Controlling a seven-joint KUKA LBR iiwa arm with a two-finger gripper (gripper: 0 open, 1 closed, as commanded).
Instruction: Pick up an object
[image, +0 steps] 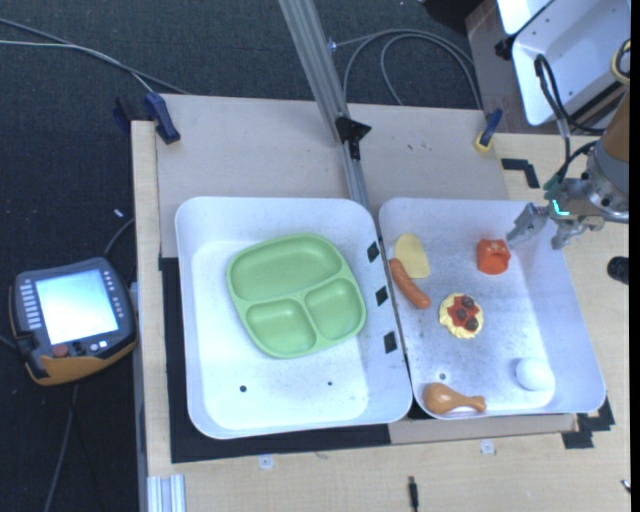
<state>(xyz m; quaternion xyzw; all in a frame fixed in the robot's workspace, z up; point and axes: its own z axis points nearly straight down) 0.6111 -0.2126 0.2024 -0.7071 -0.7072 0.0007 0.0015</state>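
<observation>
Gripper (548, 226) at right bin's (560, 330) upper right edge, fingers apart, holding nothing; red toy (492, 256) just left, untouched

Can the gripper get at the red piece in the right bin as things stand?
Probably yes. The gripper sits just right of the red piece, nothing lies between them, and the nearest toy, the pizza slice, is well apart.
</observation>
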